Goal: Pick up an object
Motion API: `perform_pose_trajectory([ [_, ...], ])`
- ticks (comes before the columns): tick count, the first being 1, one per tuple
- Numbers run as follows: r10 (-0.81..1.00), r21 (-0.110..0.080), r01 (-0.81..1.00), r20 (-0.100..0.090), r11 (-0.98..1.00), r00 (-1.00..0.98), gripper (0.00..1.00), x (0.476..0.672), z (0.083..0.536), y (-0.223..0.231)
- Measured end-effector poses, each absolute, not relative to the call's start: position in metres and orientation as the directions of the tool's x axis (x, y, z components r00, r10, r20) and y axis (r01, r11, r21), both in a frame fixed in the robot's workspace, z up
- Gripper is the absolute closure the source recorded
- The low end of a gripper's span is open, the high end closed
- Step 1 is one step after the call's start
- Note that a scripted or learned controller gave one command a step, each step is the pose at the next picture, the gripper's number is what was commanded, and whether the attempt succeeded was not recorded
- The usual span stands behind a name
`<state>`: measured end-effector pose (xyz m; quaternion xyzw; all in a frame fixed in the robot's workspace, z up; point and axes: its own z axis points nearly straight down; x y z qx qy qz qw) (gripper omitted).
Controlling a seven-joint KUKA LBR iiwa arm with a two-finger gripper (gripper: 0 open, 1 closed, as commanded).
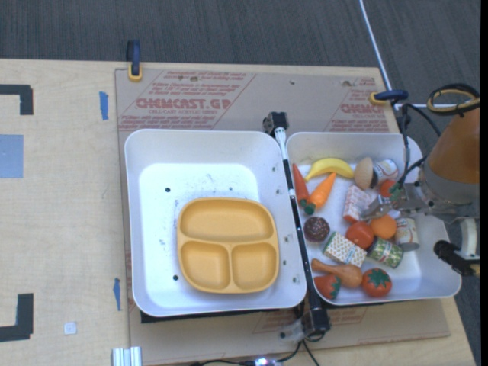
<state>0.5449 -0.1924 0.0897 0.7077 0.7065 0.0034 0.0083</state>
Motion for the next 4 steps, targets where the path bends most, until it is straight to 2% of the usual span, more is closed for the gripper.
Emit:
perform_pose_trajectory([
  [1, 1.000, 0.019, 1.000, -0.013, -0.003, 0.003, 1.00, 0.545, 0.099, -0.195],
  [2, 1.000, -0.004, 1.000, 0.003, 0.002, -0.002, 1.00, 0.535, 0.115, -0.115],
  [3, 1.000, -0.005, 1.000, 0.002, 0.002, -0.002, 1.00, 0.480, 0.183, -0.054],
  [4, 1.000, -0.003, 1.000, 0.001, 0.003, -0.003, 1.00, 0.480, 0.183, 0.019],
])
